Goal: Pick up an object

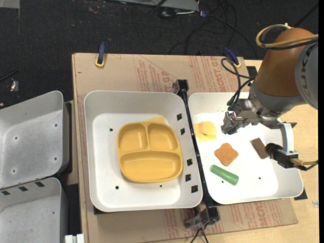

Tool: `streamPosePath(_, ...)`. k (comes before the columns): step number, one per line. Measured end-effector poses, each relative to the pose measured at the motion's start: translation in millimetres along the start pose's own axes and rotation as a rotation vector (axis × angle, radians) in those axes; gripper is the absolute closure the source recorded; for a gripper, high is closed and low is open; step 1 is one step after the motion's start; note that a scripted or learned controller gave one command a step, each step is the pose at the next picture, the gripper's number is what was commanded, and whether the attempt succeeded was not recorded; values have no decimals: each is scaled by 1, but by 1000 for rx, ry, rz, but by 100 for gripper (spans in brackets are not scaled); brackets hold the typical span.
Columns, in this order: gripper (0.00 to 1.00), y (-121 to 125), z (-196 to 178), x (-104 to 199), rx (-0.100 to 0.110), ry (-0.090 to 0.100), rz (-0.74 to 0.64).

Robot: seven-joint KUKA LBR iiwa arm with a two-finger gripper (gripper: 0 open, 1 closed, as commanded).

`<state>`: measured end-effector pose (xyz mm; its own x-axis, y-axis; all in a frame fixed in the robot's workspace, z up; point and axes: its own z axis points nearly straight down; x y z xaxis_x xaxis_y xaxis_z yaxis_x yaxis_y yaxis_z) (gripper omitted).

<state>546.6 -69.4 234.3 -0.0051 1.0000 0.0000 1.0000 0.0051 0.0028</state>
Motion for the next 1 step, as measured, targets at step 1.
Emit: streamPosePath(1,100,8,-1,48,2,1,-3)
